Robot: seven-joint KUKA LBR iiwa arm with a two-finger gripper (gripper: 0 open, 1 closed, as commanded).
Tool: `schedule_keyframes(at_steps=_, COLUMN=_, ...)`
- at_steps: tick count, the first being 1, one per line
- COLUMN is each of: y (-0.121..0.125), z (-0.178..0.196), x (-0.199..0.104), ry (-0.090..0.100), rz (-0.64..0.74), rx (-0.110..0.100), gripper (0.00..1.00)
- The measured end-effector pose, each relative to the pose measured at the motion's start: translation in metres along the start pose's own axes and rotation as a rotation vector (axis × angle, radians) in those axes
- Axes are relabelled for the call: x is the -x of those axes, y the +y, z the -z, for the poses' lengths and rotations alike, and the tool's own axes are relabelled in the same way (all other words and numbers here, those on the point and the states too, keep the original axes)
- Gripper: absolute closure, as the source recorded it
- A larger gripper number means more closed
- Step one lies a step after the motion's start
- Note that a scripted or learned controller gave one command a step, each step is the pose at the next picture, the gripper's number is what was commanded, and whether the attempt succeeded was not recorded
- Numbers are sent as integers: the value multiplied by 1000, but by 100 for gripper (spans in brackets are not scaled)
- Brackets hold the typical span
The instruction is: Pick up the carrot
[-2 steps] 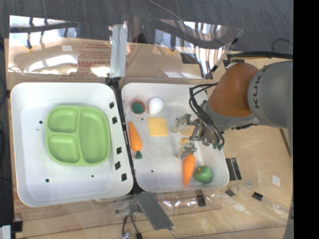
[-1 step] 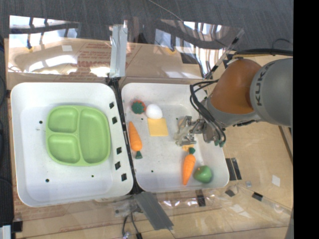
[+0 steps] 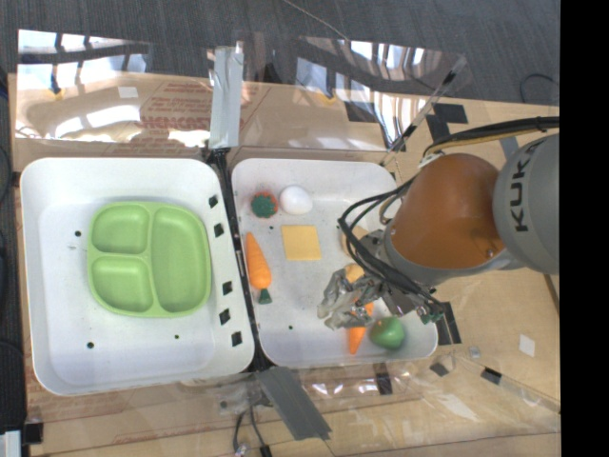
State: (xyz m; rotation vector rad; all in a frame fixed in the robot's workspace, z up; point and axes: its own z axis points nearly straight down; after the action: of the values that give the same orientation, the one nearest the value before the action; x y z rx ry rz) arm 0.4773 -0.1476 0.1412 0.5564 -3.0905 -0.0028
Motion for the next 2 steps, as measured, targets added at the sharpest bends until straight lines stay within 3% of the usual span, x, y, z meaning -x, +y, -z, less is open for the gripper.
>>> schedule_keyframes(at_steps=1, y=-1, z=61, x=30, ry=-6, rz=-46, rx=-5, gripper=100)
schedule_keyframes(at_steps=2, y=-58, z=141, x=-2, ry=-8, rz=0, rx=-12, gripper=100)
